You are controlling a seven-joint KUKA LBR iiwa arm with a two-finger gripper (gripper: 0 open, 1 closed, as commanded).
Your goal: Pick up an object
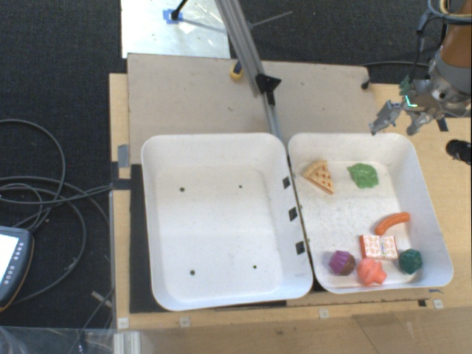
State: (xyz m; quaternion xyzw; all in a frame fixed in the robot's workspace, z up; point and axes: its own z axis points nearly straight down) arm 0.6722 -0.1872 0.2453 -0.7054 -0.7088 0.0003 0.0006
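Toy foods cluster in the right bin (424, 190): an orange piece (372, 271), a sausage (392, 223). Claw (403, 119) hangs released above the far rim; descending squarely over one isolated item looks wisest.

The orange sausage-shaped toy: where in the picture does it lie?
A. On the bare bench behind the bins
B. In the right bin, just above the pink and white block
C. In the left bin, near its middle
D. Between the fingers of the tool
B: the orange sausage-shaped toy lies in the right bin, just above the pink and white block, apart from the tool over the bin's far edge.
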